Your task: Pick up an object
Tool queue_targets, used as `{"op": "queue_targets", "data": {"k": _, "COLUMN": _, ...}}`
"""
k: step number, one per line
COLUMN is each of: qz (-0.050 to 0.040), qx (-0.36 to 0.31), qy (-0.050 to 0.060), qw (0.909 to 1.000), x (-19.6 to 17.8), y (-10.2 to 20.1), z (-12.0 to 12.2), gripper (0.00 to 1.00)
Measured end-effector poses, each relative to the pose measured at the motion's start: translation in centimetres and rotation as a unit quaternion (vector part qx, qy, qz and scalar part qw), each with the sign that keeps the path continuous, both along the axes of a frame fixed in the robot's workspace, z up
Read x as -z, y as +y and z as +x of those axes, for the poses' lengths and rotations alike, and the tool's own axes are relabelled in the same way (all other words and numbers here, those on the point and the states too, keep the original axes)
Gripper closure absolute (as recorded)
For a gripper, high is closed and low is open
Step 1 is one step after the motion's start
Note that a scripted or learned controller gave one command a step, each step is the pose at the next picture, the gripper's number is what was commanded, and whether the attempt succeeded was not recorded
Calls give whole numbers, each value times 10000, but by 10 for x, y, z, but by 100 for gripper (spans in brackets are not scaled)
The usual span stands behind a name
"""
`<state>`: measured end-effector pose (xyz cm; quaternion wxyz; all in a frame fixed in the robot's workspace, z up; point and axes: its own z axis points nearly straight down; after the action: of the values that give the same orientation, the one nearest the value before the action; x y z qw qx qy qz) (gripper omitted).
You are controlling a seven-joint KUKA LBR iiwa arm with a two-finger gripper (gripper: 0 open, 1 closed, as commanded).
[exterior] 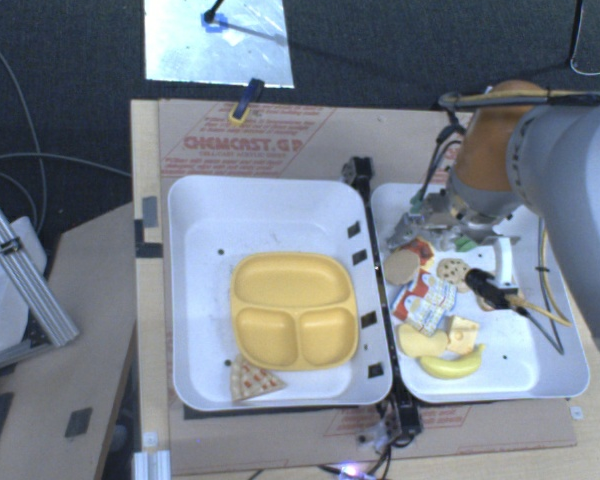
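- gripper [420, 230] is low over the far left corner of the right bin [540, 353], arm [570, 168] reaching in from the bin's right edge; can't tell from this angle whether it's spread or pinched, and nothing visibly in it
- likely target is the pile just beside it; round brown disc [401, 267] against the left wall is closest, cookie [451, 268] next to that
- packet [430, 303] lies flat mid-bin near the left wall, partly over its neighbours, so I'd expect it to be awkward to pinch
- cheese wedge [463, 333] and banana [450, 366] sit toward the near edge, touching each other; banana lies on its side, curve up
- everything is bunched in the left half of that bin, right half bare; tight packing looks like the main risk for a clean grab
- left bin [210, 228] holds a yellow divided plate [295, 308] in the middle, nothing on it, and a pizza slice [252, 380] at the near left corner, just touching the plate's rim
- both bins sit side by side on a printed cardboard sheet [270, 140] on the bench [90, 298]
- dark carpet [60, 48] behind, a shiny metal sheet [215, 28] lying on it, aluminium frame [20, 268] off the bench's left edge
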<state>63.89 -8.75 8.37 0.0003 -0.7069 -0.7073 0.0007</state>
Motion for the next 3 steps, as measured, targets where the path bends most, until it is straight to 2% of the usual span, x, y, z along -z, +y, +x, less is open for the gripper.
{"op": "queue_targets", "data": {"k": 1, "qz": 2, "qx": -21, "qy": -32, "qw": 10000, "x": -2, "y": 1, "z": 24, "gripper": 0}}
{"op": "queue_targets", "data": {"k": 2, "qz": 0, "qx": 0, "qy": -6, "qw": 10000, "x": -1, "y": 2, "z": 6, "gripper": 0}}
{"op": "queue_targets", "data": {"k": 3, "qz": -2, "qx": -6, "qy": -67, "qw": 10000, "x": -15, "y": 3, "z": 10, "gripper": 100}}
